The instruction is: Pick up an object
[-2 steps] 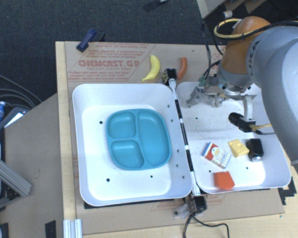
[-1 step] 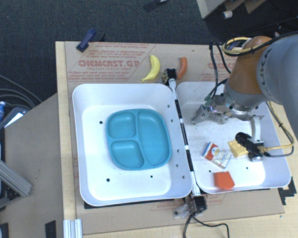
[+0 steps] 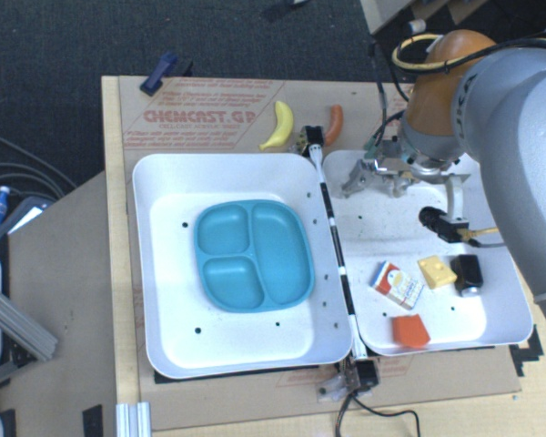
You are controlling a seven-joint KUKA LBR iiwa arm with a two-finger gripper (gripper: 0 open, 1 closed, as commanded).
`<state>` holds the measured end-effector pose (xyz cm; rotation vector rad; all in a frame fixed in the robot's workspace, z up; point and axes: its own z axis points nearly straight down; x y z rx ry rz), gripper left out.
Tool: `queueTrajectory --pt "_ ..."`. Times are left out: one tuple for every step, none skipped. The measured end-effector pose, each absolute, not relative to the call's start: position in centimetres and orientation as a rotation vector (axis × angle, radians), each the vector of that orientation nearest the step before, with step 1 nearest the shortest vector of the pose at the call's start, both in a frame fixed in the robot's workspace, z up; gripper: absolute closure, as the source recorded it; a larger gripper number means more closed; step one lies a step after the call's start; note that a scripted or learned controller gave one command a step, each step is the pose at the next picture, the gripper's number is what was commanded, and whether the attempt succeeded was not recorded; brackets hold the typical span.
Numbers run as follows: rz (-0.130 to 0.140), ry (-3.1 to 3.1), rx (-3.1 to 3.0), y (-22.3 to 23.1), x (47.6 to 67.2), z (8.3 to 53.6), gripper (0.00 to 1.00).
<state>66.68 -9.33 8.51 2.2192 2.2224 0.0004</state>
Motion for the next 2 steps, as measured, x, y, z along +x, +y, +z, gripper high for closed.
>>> queueTrajectory --pt "-0.002 2.222 2.224 -10.3 59.8 8.4 0.0" --pt "0.001 2.222 2.219 -9.7 66.7 8.5 0.0"
